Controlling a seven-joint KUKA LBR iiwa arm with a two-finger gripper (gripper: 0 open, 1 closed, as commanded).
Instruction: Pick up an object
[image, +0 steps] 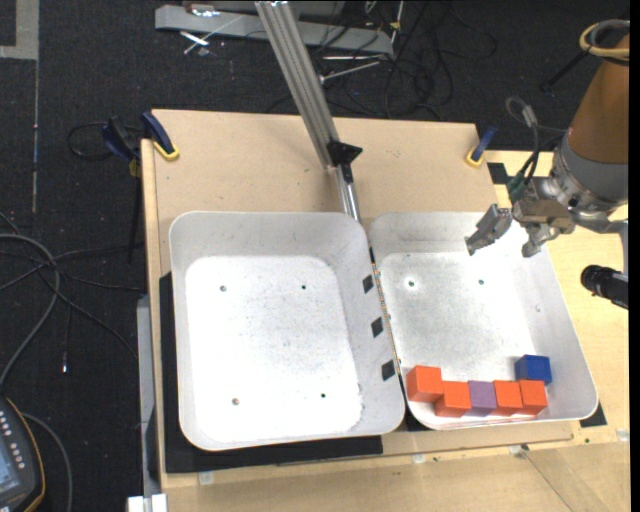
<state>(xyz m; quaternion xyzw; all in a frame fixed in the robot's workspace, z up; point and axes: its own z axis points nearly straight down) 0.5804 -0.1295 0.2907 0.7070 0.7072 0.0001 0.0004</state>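
Observation:
Along the front wall of the right bin (560, 320) lies a row of small blocks: an orange block (425, 382), a second orange one (456, 397), a purple block (482, 396) and two more orange blocks (520, 396). A blue block (534, 368) sits just behind the row's right end. My gripper (510, 235) hangs over the far right part of the right bin, well behind the blocks. Its two fingers are spread apart and open, with nothing between them.
The left bin (265, 320) lies beside the right one on the wooden bench (250, 160). A slanted metal pole (310, 90) rises from the bench behind the bins. Clamps sit at the bench's far corners.

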